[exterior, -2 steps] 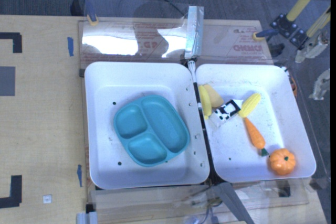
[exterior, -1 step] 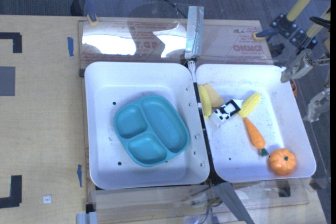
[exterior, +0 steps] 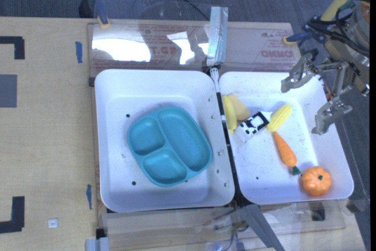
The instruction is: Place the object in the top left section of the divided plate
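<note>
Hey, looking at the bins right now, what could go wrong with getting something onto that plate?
1. The corn, carrot and black-and-white toy lie close together in the right bin, so the open tool may nudge or pinch a neighbour.
2. The plate sits tilted in the left bin, and its sections are small, so a drop could land in the wrong one.
</note>
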`<state>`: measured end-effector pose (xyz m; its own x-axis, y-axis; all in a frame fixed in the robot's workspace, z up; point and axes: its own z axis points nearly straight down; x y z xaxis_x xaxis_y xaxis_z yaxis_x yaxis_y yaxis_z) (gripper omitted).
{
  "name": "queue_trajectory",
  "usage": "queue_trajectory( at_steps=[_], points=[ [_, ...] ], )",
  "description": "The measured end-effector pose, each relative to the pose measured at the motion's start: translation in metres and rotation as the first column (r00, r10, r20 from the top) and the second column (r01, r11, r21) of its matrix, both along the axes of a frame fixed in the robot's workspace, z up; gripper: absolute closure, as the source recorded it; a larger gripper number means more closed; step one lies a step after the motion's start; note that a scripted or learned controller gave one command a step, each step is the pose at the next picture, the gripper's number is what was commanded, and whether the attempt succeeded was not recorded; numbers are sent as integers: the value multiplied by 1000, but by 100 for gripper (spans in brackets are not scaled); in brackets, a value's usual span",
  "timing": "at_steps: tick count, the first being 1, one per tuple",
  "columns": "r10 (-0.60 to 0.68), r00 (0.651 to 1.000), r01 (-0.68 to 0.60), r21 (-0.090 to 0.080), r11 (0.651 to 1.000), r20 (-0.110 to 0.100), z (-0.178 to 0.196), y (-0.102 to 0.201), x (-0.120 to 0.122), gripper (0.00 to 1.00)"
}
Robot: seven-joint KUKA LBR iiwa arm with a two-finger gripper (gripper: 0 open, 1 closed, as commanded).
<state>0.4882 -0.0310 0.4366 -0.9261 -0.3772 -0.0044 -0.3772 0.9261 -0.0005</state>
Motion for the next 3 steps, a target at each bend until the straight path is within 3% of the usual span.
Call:
queue_trajectory(
  at_steps=[1,2,3],
  points=[
    [169,986,-169,-1,986,1,0,36,1,0],
    [166,986,-166,-1,986,12,12,36,3,100],
    [173,985,-173,-1,985,0,-1,-5,8,100]
  ],
)
